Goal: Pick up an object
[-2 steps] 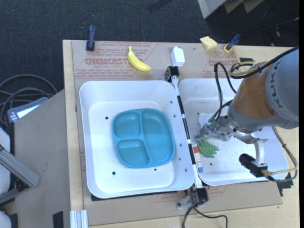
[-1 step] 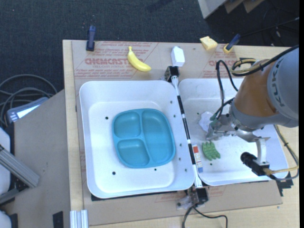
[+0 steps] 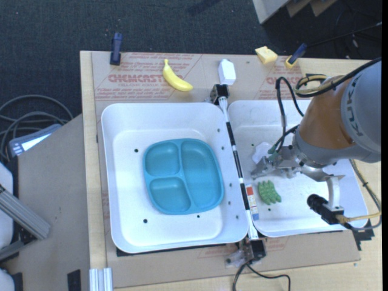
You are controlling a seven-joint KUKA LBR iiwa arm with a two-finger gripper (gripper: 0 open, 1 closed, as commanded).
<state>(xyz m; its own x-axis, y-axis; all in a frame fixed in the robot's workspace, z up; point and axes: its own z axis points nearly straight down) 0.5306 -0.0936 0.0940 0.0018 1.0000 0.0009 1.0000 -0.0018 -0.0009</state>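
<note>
Green object in right bin, end effector low beside it.

Small green object (image 3: 269,192) lying on floor of right bin (image 3: 291,223), near its left wall and front half. End effector (image 3: 273,160) down just behind it, at a crumpled white piece (image 3: 262,152); finger state impossible to tell. Left bin (image 3: 121,156) carrying a blue divided plate (image 3: 182,176) at centre. Yellow banana (image 3: 176,77) on surface (image 3: 139,77) at back edge, behind left bin.
</note>
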